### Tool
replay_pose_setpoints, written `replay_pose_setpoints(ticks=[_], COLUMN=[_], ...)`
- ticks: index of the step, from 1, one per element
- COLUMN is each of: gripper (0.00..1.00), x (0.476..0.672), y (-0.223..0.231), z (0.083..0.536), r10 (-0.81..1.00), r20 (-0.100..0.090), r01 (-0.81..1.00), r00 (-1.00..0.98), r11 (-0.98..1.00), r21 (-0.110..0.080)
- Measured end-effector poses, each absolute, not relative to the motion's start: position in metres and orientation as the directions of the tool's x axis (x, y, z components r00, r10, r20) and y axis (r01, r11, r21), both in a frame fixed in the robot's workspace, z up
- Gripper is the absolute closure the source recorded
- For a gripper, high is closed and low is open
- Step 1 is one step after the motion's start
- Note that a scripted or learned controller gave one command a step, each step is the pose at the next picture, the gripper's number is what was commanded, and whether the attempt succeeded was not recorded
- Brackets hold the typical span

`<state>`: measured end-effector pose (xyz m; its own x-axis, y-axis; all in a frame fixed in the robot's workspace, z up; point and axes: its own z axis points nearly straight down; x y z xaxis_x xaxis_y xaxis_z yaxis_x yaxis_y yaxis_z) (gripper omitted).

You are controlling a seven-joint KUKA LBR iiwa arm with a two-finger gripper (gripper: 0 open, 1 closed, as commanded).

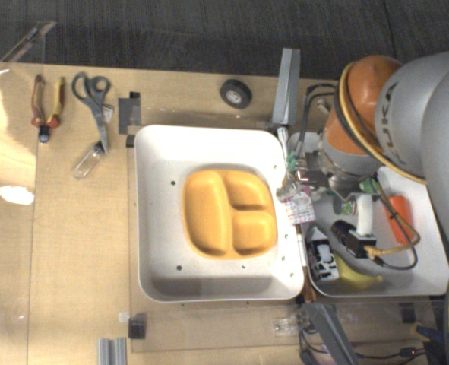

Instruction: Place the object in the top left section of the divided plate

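Beneath the hand, you had the tabletop (72, 265) carrying everything. Next in size, the grey arm (429, 112) leaned over the bin under the hand (429, 280), probably because the pick had to come before any placing. The hand (334, 196) hung low at that bin's edge, nearest the neighbouring bin (159, 173). You could not tell whether it was apart or together, as the wrist hid it, and nothing showed held in it.

Just beside the hand, the neighbouring bin kept the yellow divided plate (228, 211) at its middle. Every section was bare and open from above, so you could judge the task not yet done.

The object most likely lay near the hand. A banana (355, 277) and an orange thing (400, 210) were both there, and you could not say which was meant.

Well apart from the hand, beyond the plate, lay scissors (95, 109) and pliers (45, 109), out of the work.
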<state>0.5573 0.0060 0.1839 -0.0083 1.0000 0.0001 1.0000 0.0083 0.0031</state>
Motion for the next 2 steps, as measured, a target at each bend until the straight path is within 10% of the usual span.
replay_pose_setpoints(ticks=[1,2], gripper=[1.0,0.0], x=[0.6182,0.6183], y=[0.0642,0.0642], z=[0.1846,0.1848], r10=[1.0,1.0], r20=[0.0,-0.001], r01=[1.0,1.0], r00=[-0.005,-0.006], r11=[0.005,0.006], r21=[0.003,0.004])
